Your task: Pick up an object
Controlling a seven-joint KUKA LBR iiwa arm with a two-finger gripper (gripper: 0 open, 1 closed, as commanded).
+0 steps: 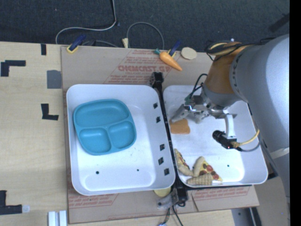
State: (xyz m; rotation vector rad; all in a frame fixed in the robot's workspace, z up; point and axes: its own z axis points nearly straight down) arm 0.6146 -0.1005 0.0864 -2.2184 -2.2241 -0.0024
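Right by the left wall of the right bin: an orange wedge, jaws just above it, open or shut unclear. Nearer the front: pizza slice. Left bin: blue plate.

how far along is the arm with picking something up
Done: the grey arm has reached into the right white bin, and its gripper sits low by the flat orange toast-shaped piece. In hand: nothing visibly lifted; the piece looks flat on the bin floor, and the view doesn't show a grip on it. Left: grasp and lift. The pizza-slice toy and blue divided plate lie untouched.
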